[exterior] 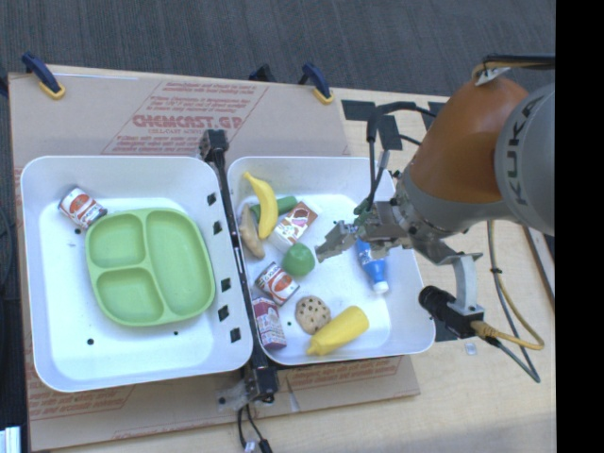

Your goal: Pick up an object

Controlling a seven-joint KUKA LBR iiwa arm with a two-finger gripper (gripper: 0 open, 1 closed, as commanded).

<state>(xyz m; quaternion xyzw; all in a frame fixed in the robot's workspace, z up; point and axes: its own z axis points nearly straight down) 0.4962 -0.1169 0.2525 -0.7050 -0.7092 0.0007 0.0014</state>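
A: What could go wrong w/ this?

B: Lots. The right bin is packed w/ toys. The gripper is low in the middle, just beside the green ball. A ball is round, so I think it could slip away or roll off. The gripper could also bump the red carton or the blue bottle, bc they're so near.

A: Is it holding anything?

B: No. Its two fingers look spread apart, nothing between them.

A: How's the arm sitting?

B: It comes in from the right, bent over the bin, wrist pointing down & left at the toys.

A: What else can it pick?

B: Banana, cookie, yellow toy, two cans by the left wall. All in the right bin.

A: And the other bin?

B: Left bin has a green plate & one can in the corner. Far from the gripper.
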